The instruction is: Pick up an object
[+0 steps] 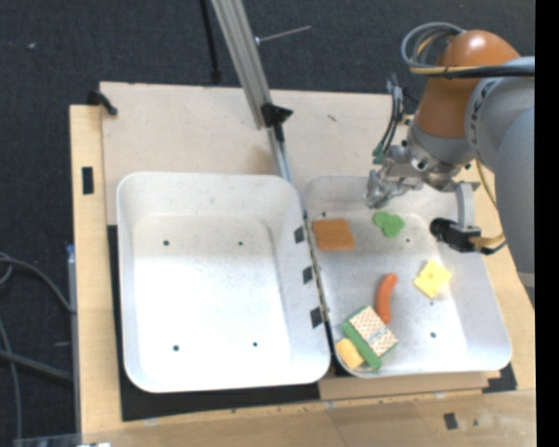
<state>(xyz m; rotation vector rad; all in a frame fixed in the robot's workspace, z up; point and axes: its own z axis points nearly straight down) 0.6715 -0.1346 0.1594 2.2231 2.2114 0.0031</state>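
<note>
A: Camera view, quick. Arm (475, 101) comes in from 3 o'clock, wrist angled down over the right bin (475, 343). Gripper (380, 194) sits at the bin's 12 o'clock end, near the back wall.

B: Holding anything?

A: Nothing visible between the fingers. How far apart they stand, can't tell, too small and dark. Closest thing is the green piece (388, 223), just beside the tip at its 5 o'clock, apart from it as far as I can see.

B: So that's the target?

A: My guess, yes. The task names no object, and the wrist is tipped that way, likely to come down on it from above.

B: Rest of the bin?

A: Orange block (334, 235) at 9 o'clock of the green piece, hard by the inner wall. Red sausage-shaped piece (385, 294) mid-bin. Yellow block (433, 279) at its 3 o'clock. Patterned packet (371, 331) with a green and yellow item (354, 353) crowded in the 7 o'clock corner.

B: Room to move?

A: Green piece has bare floor all round, easy approach. Corner pile is tight on the walls, a poor pick. Left bin (214, 277) shows bare floor, plenty of space. Slanted metal post (247, 59) stands at 11 o'clock, well apart from the gripper.
</note>
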